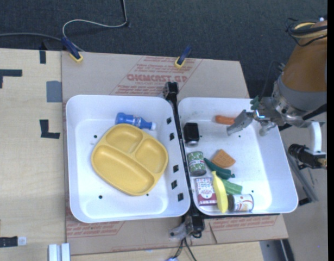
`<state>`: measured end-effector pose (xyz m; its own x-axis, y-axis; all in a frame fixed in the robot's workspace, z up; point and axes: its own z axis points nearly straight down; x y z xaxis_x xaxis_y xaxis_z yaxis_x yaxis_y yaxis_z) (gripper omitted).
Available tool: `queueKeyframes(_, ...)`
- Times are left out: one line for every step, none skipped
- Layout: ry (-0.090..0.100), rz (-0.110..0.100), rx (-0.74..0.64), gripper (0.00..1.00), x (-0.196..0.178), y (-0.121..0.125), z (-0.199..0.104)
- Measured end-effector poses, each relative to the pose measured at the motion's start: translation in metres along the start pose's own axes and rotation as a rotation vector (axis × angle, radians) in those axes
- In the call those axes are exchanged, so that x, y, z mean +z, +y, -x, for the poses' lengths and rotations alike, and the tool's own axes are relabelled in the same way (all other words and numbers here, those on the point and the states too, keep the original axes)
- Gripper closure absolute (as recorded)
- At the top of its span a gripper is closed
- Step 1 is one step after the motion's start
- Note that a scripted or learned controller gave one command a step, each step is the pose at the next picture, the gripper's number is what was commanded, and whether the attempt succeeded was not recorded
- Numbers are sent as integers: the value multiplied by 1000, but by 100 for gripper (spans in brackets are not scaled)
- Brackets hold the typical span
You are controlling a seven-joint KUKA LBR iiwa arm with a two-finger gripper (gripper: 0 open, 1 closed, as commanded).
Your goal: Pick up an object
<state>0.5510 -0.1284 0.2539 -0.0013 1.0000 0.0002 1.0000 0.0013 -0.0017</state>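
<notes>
End effector hovers over the upper right part of the right bin, fingers spread, nothing between them. Nearest candidate is the orange carrot-shaped piece, lying flat just left of the fingertips near the bin's back wall.

Other items in the right bin: black block by the divider, green-labelled can, orange wedge, green pepper-like piece, yellow banana-like piece lying over a red-labelled packet, and a small jar on its side. The front cluster is packed tight, touching or overlapping; bad first pick.

Suggestion: go for the carrot piece. It sits apart from everything, with bare floor all round. Align the fingers across its short axis, come straight down, close, then lift vertically.

Watch the edges: the back wall is near the carrot piece, so keep the far finger off the rim. The right half of the bin floor is bare, good room for approach and retreat.

Left bin holds a yellow divided tray and a blue bottle; both well apart from the arm, ignore for now.
</notes>
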Motion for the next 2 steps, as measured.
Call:
queueKeyframes(0,4,-1,0,168,30,3)
queueKeyframes(-1,4,1,100,158,30,4)
